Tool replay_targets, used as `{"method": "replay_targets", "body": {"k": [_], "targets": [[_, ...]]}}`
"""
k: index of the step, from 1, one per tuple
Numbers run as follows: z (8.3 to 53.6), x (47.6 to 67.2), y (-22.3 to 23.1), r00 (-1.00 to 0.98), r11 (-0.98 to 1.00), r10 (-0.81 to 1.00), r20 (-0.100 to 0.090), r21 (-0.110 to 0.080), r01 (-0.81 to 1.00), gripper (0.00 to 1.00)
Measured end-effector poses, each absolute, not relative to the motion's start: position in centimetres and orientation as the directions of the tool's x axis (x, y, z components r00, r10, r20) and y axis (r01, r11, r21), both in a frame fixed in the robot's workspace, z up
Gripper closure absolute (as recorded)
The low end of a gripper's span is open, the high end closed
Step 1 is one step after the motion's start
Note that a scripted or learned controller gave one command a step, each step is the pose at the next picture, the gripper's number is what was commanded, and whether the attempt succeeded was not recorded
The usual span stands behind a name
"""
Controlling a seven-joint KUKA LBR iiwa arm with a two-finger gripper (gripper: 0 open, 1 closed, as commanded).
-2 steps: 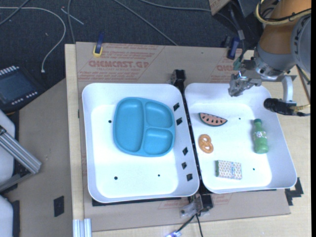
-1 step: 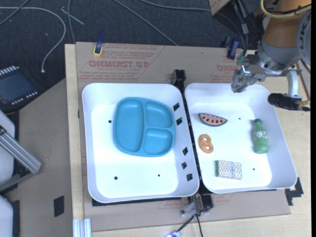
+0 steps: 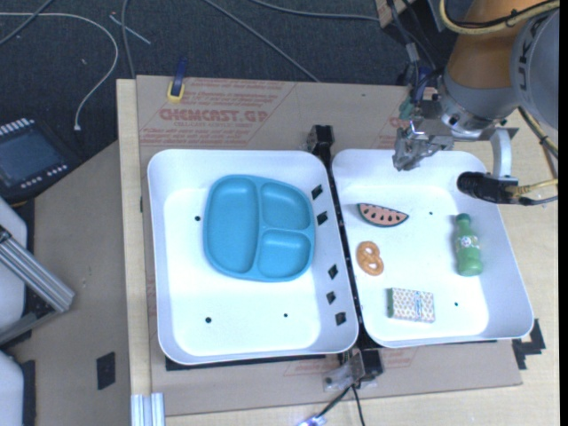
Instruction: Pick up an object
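Claw: the claw (image 3: 409, 156) hangs over the far edge of the right bin (image 3: 508, 319), close to the back wall. It has nothing in it, and from where I stand I cannot tell how wide it is set.
Arm: grey with an orange band, reaching in from the right.
Right bin: four small things lie on its floor, all well apart from the claw.
Watermelon slice (image 3: 382, 215): a flat toy wedge, nearest to the claw, just below it toward the middle of the bin. Probably light and stiff, but so low that there is little to pinch; take it across the narrow width.
Pretzel (image 3: 370, 257): a small brown toy just below the slice, near the divider. Light, I would guess, with holes that a tip could catch in.
Green bottle (image 3: 467, 245): lies on its side near the right wall. Round and likely smooth, so it may roll or slip; grip across the body, not along it.
Packet (image 3: 411, 304): a small flat rectangle toward the near edge, likely soft and thin, hard to get under.
Left bin (image 3: 174, 319): holds a blue divided plate (image 3: 259, 227), wide and shallow, a poor fit for a small claw.
Table (image 3: 142, 114): brown board under both bins.
Best bet: the bottle, being the tallest, seems easiest to hold.
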State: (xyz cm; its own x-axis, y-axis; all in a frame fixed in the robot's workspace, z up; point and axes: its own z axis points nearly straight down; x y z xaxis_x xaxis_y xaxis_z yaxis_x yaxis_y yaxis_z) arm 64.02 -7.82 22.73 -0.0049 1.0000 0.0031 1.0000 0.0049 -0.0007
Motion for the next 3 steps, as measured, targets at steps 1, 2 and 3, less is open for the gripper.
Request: {"method": "replay_targets", "body": {"k": [1,2,3], "targets": [[22.0,62.9,-3.0,-0.004,0.004,1.0,0.002,-0.003,1.0,1.0],[22.6,60.5,2.9,-0.006,0.006,1.0,0.004,-0.003,1.0,1.0],[21.6,58.6,7.8,-0.005,0.005,1.0,0.002,-0.005,1.0,1.0]]}}
